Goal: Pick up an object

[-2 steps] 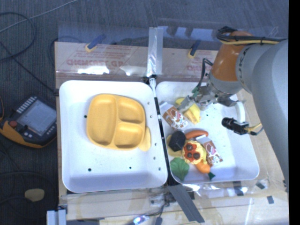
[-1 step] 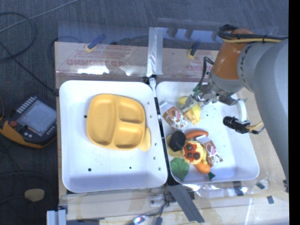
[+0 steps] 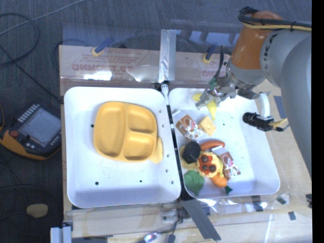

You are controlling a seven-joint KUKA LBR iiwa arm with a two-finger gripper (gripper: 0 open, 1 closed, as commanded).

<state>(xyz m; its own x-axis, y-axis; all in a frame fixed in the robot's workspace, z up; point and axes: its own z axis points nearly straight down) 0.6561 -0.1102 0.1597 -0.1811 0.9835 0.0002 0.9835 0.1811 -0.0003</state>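
Gripper (image 3: 211, 98), low over the far end of the right bin (image 3: 263, 173), near that bin's far-left corner. Its fingers stand parted and released, with nothing seen clamped between them. A small yellow piece (image 3: 211, 108) lies touching or just under the fingertips; whether it is gripped cannot be told, and it appears to rest on the bin floor. Judged from this, the pick is not yet done: the arm is at the approach or closing stage, and the lift is left to do.

Outward from the gripper, along the right bin's left wall: a red-and-white printed packet (image 3: 188, 127), with a pale yellow cheese-like block (image 3: 207, 125) just beside it. Toward the near end lies a tight cluster: a black round piece (image 3: 191, 151), a red sausage-shaped toy (image 3: 212, 145), a pizza-like disc (image 3: 207, 163), a second small packet (image 3: 229, 164), an orange piece (image 3: 219, 180) and a green leaf (image 3: 194, 180), many touching or overlapping. The cluster is well apart from the gripper and does not bar it; the near bin wall and far rim are the closer constraints.

A black cylindrical fitting (image 3: 254, 119) juts over the right bin's right side.

The left bin (image 3: 81, 186) carries a yellow compartment tray (image 3: 126, 130), lying toward its centre, well apart from the gripper
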